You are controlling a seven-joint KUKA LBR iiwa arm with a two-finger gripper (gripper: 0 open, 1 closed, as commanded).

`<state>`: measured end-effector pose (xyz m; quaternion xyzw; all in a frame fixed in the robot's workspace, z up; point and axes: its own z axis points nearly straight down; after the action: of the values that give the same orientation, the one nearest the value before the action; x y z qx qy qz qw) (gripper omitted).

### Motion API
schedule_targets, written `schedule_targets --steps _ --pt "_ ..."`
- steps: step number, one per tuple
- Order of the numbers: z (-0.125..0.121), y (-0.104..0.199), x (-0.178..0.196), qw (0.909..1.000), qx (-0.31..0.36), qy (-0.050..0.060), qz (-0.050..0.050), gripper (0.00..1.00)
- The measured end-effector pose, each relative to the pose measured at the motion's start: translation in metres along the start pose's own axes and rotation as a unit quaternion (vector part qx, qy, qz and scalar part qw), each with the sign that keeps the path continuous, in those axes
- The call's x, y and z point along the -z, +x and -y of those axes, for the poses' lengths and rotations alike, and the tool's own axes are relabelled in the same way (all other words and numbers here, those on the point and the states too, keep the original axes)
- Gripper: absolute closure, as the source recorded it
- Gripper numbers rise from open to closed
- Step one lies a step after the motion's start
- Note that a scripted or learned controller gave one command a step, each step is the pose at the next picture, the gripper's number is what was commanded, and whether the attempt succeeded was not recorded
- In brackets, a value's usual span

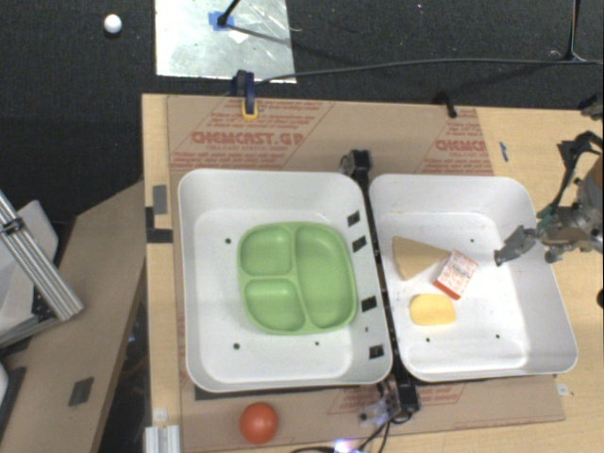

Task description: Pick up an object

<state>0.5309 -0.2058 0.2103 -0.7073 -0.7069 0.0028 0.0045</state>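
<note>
Even, bright overhead light; the white bins [283, 189] glare slightly, the far foil sheet [222, 26] shines, shadows stay soft, focus mildly soft.

This is a robotics lab bench, not a home. Two shallow white bins [283, 196] sit side by side on a sheet of protective-papered board printed "CHEMCAST GP" [247, 140], held by a blue and yellow clamp [245, 92]. Black cloth [425, 17] covers the background, cables [396, 64] run across it, and an aluminium extrusion frame [33, 262] stands at the left edge
</note>
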Motion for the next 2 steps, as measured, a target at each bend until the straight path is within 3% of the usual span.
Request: schedule_targets --steps 1,2 --pt "-0.003 0.001 0.007 1.0 0.002 -0.006 0.002 0.0" --pt "-0.004 0.002 -0.034 1.0 0.001 -0.005 0.001 0.0"
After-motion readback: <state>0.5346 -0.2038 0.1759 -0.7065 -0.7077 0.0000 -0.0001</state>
